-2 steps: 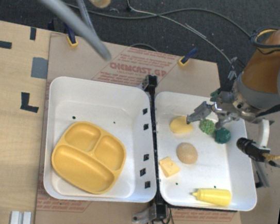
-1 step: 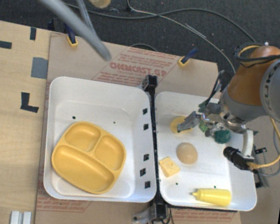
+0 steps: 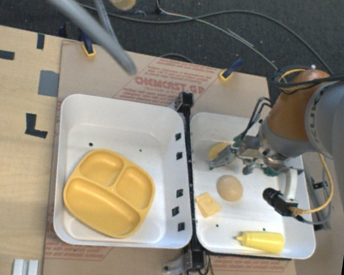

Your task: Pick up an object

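The right bin [image 3: 296, 248] holds several small objects. A tan round ball [image 3: 229, 188] lies near its middle, and a pale yellow wedge [image 3: 208, 205] sits beside the divider. A yellow squeeze bottle [image 3: 261, 240] lies on its side along the front wall. A small yellow piece [image 3: 217, 150] rests toward the back left of this bin. My gripper [image 3: 233, 164] hangs low over the bin just behind the ball, open, with nothing between its fingers. Its left finger [image 3: 219, 162] is right next to the small yellow piece.
The left bin [image 3: 73, 112] holds a yellow divided plate [image 3: 109, 191]. A black divider [image 3: 183, 167] separates the two bins. The arm's grey body and orange band [image 3: 291, 113] cover the right bin's back right. A black cable fitting [image 3: 276, 199] hangs right of the ball.
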`<action>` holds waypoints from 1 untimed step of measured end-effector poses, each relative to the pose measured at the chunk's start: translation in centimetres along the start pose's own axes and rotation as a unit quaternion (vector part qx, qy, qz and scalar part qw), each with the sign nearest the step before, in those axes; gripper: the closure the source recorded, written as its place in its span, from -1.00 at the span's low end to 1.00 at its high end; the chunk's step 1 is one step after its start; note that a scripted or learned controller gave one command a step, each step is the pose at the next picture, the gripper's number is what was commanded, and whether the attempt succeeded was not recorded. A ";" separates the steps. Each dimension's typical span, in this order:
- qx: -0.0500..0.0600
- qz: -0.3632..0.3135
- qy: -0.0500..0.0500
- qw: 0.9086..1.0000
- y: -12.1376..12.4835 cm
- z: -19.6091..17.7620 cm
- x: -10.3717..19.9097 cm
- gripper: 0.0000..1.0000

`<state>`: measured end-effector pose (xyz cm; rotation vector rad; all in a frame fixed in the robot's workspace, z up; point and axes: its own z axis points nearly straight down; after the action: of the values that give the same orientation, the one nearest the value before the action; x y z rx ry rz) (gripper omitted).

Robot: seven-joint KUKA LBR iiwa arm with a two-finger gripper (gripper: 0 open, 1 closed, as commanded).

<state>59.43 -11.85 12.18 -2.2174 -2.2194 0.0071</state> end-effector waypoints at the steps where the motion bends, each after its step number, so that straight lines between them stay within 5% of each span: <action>1: -0.001 -0.001 0.000 1.000 0.1 -1.3 0.1 1.00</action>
<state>59.52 -11.75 13.43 -2.2163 -2.2227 0.0038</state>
